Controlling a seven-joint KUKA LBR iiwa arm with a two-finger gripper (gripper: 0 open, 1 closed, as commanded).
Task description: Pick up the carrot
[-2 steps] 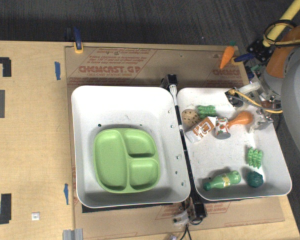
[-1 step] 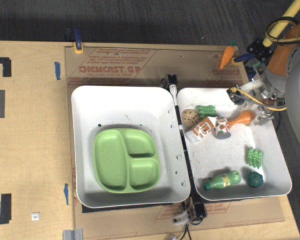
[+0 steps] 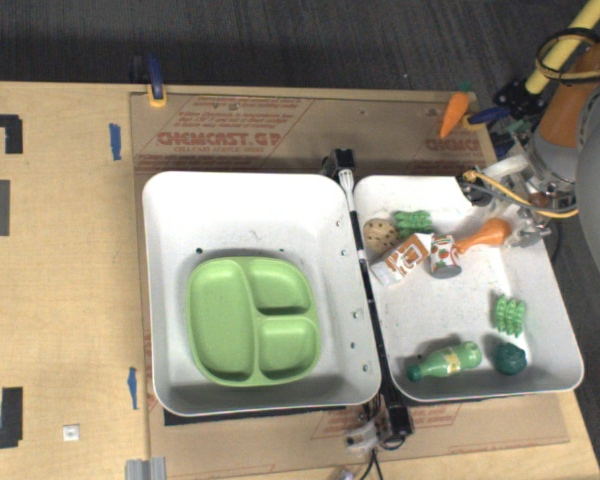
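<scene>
The carrot (image 3: 483, 235) is orange and lies in the right bin (image 3: 460, 308), near its upper right side, with its thin end pointing left. My gripper (image 3: 525, 226) hangs right at the carrot's thick right end, under the grey arm (image 3: 570, 138) that reaches in from the upper right. Cables and the wrist hide how the gripper meets the carrot.
Just left of the carrot are a small can (image 3: 442, 255), a red and white carton (image 3: 408, 256), a cookie (image 3: 380, 233) and a green toy (image 3: 413, 220). A green bottle (image 3: 445, 361), a teal ball (image 3: 510, 358) and a green lump (image 3: 510, 315) lie lower. A green divided plate (image 3: 252, 318) sits in the left bin (image 3: 180, 228).
</scene>
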